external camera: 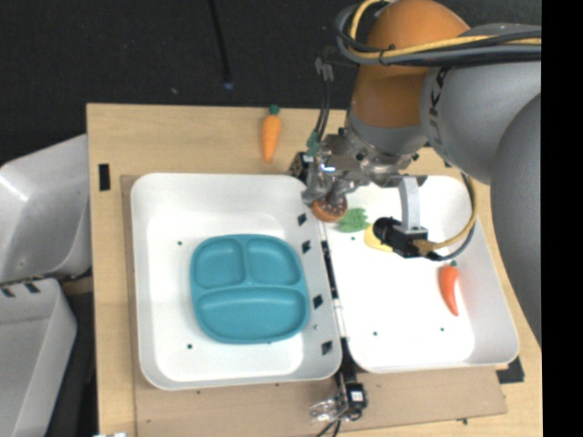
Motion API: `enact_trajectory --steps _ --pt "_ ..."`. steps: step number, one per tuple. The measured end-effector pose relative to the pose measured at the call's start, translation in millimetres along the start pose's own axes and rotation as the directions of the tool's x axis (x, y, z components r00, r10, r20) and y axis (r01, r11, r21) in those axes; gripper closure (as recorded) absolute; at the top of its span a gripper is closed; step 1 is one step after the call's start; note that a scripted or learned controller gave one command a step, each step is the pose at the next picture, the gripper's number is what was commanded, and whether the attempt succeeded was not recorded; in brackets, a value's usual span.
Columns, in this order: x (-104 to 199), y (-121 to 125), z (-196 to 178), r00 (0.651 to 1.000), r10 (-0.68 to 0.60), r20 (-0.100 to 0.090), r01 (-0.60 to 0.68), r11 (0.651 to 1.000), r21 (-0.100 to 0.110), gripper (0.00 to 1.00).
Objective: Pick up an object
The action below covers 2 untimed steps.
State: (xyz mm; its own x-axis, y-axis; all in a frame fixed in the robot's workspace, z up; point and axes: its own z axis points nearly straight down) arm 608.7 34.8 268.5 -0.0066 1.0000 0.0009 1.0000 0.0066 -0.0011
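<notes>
Two white bins on a wooden bench. Left bin (155, 335): a teal divided plate (248, 287). Right bin (410, 335): an orange-red toy carrot (450, 289) near the right wall, a yellow item (374, 237) and a green item (352, 218) farther back. The gripper (328, 198) hangs over the bins' shared rim above a small brown round object (328, 211); finger state cannot be told. A second toy carrot (271, 133) lies on the bench beyond.

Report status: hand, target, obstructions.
Hand low at right bin's near-left corner. Over small brown piece; grasp unconfirmed. Green piece adjacent.
</notes>
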Motion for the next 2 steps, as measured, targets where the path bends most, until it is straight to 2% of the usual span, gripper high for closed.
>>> enact_trajectory --steps 1,2 --pt "52.0 -4.6 23.7 1.000 0.001 0.001 -0.001 1.000 0.001 1.00" --pt "49.6 -4.2 22.4 1.000 0.004 0.001 -0.004 1.000 -0.001 0.00"
